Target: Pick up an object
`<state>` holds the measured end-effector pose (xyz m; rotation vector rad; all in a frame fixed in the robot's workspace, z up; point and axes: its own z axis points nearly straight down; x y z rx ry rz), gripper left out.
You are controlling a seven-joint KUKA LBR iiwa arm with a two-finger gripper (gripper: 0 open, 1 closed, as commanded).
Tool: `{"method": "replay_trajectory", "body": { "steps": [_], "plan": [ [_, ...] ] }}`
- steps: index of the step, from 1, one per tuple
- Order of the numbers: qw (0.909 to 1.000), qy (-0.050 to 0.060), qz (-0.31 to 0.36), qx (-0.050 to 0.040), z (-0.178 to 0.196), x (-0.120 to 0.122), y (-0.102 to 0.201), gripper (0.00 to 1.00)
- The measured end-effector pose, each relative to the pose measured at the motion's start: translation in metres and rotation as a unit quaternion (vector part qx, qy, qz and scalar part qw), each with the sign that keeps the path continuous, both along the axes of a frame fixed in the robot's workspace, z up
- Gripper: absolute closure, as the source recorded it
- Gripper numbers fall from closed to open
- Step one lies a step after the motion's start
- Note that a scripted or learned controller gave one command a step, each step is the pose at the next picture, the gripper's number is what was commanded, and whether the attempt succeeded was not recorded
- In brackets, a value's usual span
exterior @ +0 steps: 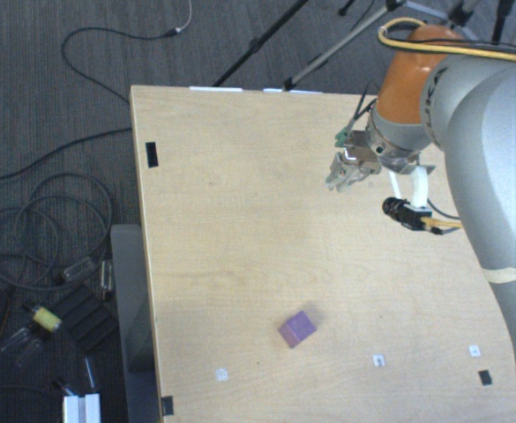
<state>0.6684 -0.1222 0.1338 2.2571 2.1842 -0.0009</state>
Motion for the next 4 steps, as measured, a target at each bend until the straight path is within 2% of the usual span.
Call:
{"method": "replay_trajectory", "body": {
  "steps": [1, 2, 3, 4],
  "plan": [
    [1.0000, 0.001, 0.000, -0.0003, -0.001, 0.000, 0.000, 0.00],
    [0.9979, 0.002, -0.065, 0.0007, 0.049, -0.096, 0.079, 0.00],
    [0.9928, 0.003, -0.120, 0.0009, 0.048, -0.130, 0.083, 0.00],
    [0.9964, 0.003, -0.085, 0.0004, 0.048, -0.186, 0.107, 0.00]
  ]
}}
